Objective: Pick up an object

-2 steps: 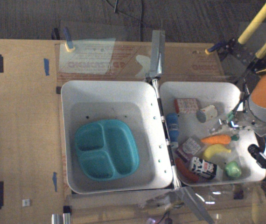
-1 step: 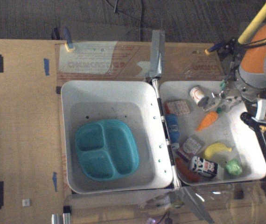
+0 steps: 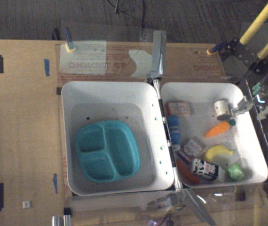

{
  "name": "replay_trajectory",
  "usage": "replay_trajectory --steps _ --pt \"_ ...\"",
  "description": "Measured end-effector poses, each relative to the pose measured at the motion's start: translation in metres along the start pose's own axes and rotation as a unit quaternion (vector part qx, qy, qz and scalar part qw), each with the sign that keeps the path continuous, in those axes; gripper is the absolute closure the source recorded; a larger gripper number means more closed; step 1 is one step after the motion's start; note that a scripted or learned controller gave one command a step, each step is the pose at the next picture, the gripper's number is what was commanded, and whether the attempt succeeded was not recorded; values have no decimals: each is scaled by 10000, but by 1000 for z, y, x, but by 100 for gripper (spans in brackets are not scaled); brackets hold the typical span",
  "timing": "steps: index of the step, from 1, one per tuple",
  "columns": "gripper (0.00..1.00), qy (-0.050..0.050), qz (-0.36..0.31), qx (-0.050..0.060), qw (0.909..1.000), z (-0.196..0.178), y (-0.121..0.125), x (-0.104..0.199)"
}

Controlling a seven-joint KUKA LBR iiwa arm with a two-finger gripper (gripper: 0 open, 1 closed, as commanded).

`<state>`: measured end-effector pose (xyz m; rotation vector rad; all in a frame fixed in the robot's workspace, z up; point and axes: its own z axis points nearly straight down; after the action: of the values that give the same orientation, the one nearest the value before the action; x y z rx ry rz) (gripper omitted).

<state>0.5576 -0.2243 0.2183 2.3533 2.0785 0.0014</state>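
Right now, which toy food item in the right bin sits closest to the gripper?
The orange carrot. It lies just below-left of the gripper, near the silver can. The yellow banana and the green piece sit further down the bin.

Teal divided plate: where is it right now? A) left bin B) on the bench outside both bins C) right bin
A: the teal divided plate lies flat on the floor of the left bin, while the toys sit in the right bin.

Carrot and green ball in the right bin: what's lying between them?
The yellow banana lies between the carrot and the green ball, seen in the camera view.
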Motion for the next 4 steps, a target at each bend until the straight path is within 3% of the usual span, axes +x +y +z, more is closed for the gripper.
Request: replay_trajectory --steps 1,2,3,4 --pt "0 4 86 11 10000 26 -10 6" --pt "0 -6 -19 -25 10000 131 31 35" --pt "100 -25 -8 -55 10000 119 32 33" --pt "0 -24 -7 -53 10000 119 32 33"
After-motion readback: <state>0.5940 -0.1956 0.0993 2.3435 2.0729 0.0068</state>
